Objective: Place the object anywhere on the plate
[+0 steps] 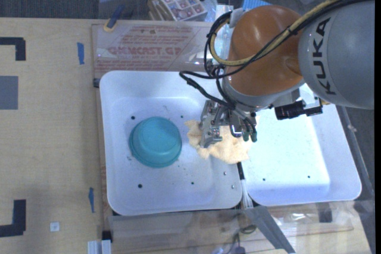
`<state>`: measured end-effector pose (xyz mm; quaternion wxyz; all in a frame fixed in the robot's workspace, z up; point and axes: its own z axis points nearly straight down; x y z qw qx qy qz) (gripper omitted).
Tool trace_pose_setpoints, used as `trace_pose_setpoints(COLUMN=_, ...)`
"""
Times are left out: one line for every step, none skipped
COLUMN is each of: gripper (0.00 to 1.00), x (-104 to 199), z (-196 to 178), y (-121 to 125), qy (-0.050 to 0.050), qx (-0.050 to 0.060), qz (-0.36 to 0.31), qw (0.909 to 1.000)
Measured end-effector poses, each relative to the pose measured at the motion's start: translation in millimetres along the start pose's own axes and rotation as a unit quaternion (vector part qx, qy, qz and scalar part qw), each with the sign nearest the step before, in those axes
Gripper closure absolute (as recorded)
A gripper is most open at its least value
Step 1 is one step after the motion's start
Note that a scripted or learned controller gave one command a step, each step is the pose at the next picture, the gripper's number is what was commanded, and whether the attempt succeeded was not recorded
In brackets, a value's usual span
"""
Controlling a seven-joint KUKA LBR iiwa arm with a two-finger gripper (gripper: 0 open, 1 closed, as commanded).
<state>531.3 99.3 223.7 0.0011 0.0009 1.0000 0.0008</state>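
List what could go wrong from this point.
1. The end effector sits over the yellow cloth-like object, which drapes across the seam between the left bin and right bin; it could snag on the rims.
2. The teal upturned bowl-like plate is small and rounded, so the floppy object may slide off.

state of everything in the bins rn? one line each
bowl: teal, upside down, left bin, apart from the gripper
yellow lump: soft, crumpled, right edge of the left bin, lapping onto the divider
gripper: down over the yellow lump, at its top edge
left bin: holds bowl and lump
right bin: beside it, arm overhead
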Motion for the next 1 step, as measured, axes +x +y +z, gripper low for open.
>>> trace_pose_setpoints(gripper=0.00, x=-0.1, z=-0.2, y=-0.2, qy=0.000, qx=0.000, qz=0.000, qw=1.0000)
